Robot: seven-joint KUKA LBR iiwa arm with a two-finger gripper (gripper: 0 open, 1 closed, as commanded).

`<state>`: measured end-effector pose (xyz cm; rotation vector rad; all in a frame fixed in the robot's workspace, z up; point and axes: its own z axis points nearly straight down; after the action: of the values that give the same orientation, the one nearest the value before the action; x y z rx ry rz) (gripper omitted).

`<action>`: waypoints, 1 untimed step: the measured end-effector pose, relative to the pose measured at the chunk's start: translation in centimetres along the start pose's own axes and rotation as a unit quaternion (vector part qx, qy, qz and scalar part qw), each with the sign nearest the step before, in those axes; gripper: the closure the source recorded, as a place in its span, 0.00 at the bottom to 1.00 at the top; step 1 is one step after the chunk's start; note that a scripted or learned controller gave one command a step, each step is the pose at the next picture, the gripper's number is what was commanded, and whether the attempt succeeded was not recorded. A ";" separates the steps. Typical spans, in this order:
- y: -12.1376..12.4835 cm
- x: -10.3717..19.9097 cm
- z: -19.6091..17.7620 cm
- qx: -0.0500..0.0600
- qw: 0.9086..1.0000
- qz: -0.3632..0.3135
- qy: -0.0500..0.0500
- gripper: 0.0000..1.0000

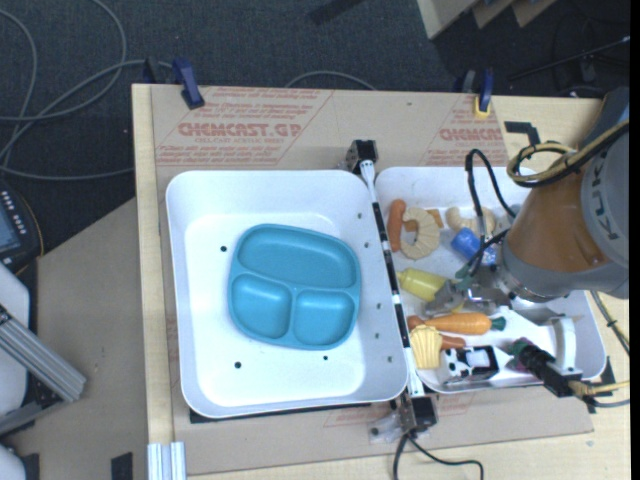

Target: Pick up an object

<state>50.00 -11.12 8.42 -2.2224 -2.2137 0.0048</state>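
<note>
Even overhead light is falling on the bench (300,128), and the white bins (200,268) are glaring slightly. Shadows are staying soft and short. The small toys are looking a bit blurred, and the dark floor (250,18) is sinking into dimness.

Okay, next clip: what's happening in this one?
A KUKA arm reaches in from the right over the right bin, which holds a jumble of small toy food: a carrot, a yellow lemon-like piece, a hot dog, a blue piece and others. Its gripper is low among them, just above the carrot, but nothing is visibly between its fingers. The left bin holds a blue divided plate.
</note>
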 end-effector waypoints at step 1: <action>5.4 -6.4 -2.3 -0.006 1.000 -0.001 -0.003 0.00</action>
<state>55.42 -17.51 10.69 -2.2297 -2.2254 -0.0030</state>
